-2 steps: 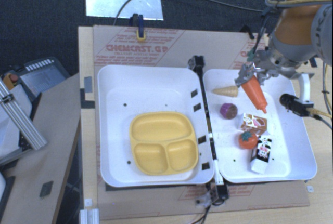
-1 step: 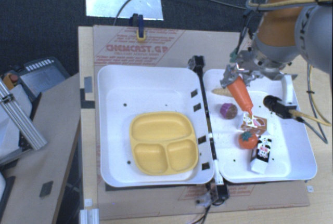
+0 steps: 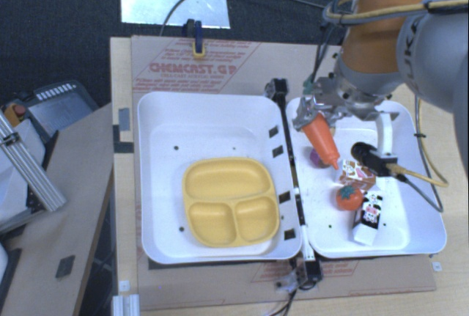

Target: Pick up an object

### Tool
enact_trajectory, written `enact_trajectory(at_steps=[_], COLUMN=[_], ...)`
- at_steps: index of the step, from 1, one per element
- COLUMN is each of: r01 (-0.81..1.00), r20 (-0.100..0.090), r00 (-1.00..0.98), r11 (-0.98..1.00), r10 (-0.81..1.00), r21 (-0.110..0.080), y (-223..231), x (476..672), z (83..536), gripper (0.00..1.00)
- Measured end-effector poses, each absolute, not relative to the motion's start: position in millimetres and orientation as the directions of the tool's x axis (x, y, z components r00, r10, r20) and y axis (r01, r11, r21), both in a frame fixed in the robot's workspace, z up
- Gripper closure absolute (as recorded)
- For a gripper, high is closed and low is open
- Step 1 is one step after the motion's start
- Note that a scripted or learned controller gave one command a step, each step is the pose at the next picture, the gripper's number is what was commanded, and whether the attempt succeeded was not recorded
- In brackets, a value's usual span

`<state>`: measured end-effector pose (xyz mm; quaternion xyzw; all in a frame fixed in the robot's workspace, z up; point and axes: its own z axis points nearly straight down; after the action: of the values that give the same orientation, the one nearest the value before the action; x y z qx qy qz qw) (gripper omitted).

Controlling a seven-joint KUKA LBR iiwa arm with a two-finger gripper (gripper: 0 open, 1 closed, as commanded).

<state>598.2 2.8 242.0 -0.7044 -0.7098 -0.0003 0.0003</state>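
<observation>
The tool (image 3: pixel 316 111) is gripping the carrot (image 3: pixel 322 138) by its top, holding it tilted over the right bin (image 3: pixel 418 234) (a tomato (image 3: pixel 349 197) and cartons are lying below); a yellow tray (image 3: pixel 231 201) is sitting in the left bin (image 3: pixel 161 160).

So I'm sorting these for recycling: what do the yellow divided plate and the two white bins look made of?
The yellow divided plate looks like moulded plastic: one even colour, rounded compartment walls, a soft satin sheen. The left bin and right bin look like thin formed plastic too, smooth white with rounded corners and a rolled rim, though the picture cannot rule out coated metal.
</observation>
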Motion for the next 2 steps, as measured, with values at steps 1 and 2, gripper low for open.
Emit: enact_trajectory(at_steps=[1,2], r01=[1.0,1.0], r20=[0.001,0.002], r00=[-0.008,-0.009], r11=[0.008,0.009], r10=[1.0,1.0], r21=[-0.001,0.0], y=[48,99], x=[582.2,566.9], z=[229,238], gripper=[1.0,1.0])
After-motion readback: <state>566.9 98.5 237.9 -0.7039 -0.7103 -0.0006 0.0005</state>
